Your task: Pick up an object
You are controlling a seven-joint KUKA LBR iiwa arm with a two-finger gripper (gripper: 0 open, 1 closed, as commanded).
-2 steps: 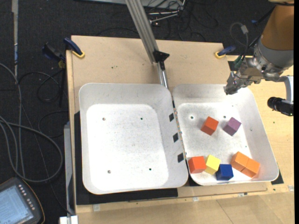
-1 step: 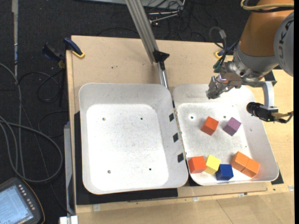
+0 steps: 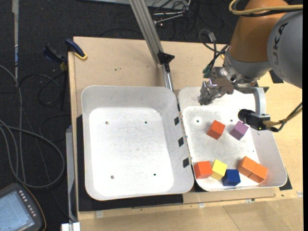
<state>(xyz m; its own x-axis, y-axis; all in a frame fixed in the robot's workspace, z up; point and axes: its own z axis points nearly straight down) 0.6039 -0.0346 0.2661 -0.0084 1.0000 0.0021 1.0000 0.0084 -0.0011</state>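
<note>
Camera view: both bins on bench.
Right bin [image 3: 269,143]: six blocks, four along near edge.
Gripper [image 3: 207,96]: far-left corner; finger state indiscernible.

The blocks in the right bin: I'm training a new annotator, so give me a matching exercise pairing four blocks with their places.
Column one:
1. purple block
2. blue block
3. yellow block
4. large orange block

Column two:
A. between the small orange block at the bin's near left corner and another block
B. near right corner of the right bin
C. mid-bin, right of the lone orange cube
D. near rim, just right of the yellow block

Pairs: 1-C, 2-D, 3-A, 4-B
</note>
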